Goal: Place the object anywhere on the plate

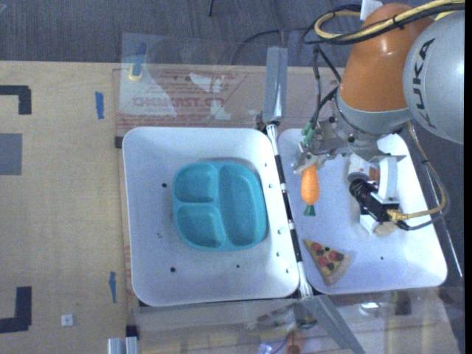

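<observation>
I am reaching in over the right bin (413,268), and my pincer (310,162) is closing on the top end of the carrot (310,188): the orange body is hanging straight down from between my fingers, its green tip pointing at the bin floor near the divider. The blue plate (219,205), split into three compartments, is sitting in the left bin (147,264). A pizza slice (327,260) is lying below the carrot.
</observation>
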Tool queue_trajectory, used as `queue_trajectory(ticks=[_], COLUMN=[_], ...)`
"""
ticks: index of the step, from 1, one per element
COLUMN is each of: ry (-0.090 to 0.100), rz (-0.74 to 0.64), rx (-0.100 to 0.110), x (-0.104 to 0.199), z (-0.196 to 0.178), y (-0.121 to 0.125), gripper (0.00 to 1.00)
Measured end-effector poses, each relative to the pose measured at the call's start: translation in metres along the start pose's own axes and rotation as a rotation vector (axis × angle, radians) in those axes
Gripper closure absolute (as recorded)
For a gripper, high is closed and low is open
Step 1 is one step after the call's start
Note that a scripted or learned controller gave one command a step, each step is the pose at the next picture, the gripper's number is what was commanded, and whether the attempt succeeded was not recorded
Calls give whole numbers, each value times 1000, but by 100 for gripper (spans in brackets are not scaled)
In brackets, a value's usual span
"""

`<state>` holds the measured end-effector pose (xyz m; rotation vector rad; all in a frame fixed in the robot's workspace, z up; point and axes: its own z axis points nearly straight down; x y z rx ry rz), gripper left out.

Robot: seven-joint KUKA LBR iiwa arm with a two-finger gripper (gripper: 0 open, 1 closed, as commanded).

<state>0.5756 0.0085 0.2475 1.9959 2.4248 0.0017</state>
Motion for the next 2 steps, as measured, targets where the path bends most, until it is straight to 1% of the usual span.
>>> queue_trajectory(ticks=[1, 2], ry=[1, 1], rz=[3, 3], rx=[2, 2], x=[71, 71], z=[63, 63], y=[27, 27], gripper=[100, 0])
